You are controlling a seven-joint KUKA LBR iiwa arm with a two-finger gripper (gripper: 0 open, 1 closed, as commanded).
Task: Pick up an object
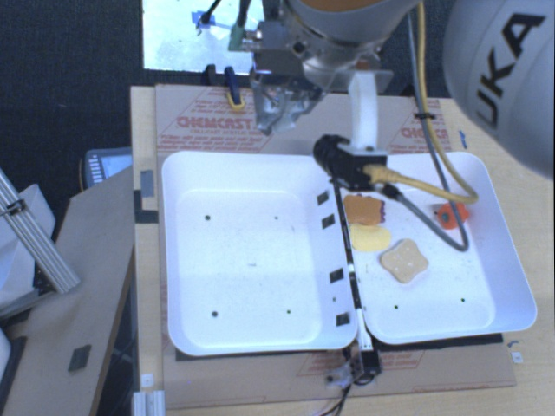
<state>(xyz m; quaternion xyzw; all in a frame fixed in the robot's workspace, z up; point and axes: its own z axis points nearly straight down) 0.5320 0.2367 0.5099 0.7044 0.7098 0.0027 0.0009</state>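
The arm [486, 50] reaches in from the upper right, above the two bins. The left bin [247, 319] and right bin [486, 310] sit side by side. The gripper [276, 111] hangs over the bench behind the left bin; whether it is apart or together, I cannot tell. In the right bin lie toast [404, 261], a yellow slice [371, 238], an orange-brown piece [363, 210] and a small orange thing [451, 215].

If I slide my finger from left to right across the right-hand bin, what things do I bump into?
Orange-brown piece and yellow piece (one above the other, about level) → tan toast-shaped piece → small orange object, partly behind the cables.
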